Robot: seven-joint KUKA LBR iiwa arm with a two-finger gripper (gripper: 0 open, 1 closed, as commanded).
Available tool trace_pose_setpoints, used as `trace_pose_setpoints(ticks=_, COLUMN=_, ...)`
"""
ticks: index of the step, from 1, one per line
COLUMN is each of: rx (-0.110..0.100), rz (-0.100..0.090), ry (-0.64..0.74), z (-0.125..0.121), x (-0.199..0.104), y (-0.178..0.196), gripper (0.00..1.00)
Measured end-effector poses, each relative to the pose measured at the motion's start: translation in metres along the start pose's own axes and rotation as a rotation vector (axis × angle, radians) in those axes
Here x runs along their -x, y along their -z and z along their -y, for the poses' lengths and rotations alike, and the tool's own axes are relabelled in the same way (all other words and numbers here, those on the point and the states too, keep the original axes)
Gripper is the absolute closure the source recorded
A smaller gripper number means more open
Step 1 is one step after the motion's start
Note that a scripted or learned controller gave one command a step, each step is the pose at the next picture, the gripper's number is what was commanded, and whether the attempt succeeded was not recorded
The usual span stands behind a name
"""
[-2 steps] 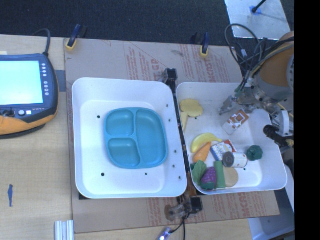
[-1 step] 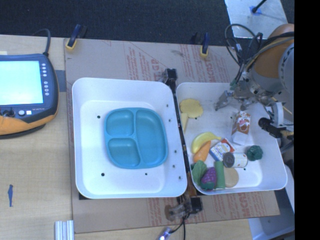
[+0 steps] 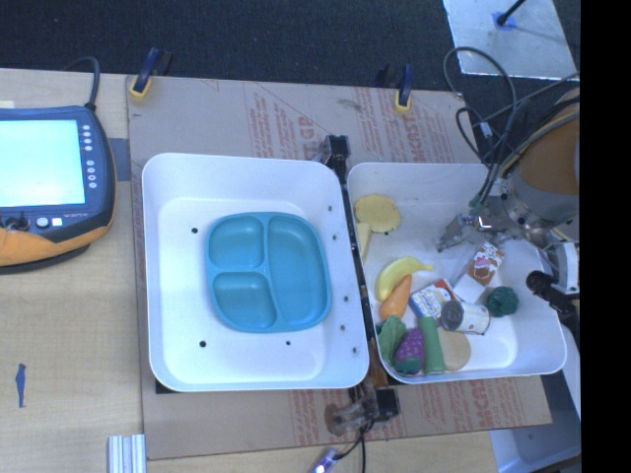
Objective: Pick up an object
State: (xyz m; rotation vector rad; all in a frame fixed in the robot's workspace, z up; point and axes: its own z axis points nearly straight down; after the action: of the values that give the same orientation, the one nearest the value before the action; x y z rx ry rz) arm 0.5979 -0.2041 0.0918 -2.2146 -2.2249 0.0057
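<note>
From the camera view above the bench, we are seeing the gripper (image 3: 461,233) hovering over the right bin (image 3: 537,361), its fingers spread apart and gripping nothing. The toy food is lying clustered beneath: banana (image 3: 400,271), carrot (image 3: 395,298), grapes (image 3: 411,345), a small can (image 3: 463,316). The left bin (image 3: 163,264) is holding a blue divided plate (image 3: 267,271). We are judging the pick not yet made; choosing, closing and lifting all remain.

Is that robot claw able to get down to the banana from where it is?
Probably yes: the gripper hovers in the same right bin as the banana, whose top is uncovered, though a carrot presses alongside.
</note>
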Motion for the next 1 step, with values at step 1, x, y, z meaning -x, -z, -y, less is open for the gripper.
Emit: trace_pose_setpoints(ticks=1, rx=-0.002, rz=-0.002, ry=0.003, z=-0.0156, x=-0.0941, y=0.0000, gripper=0.00)
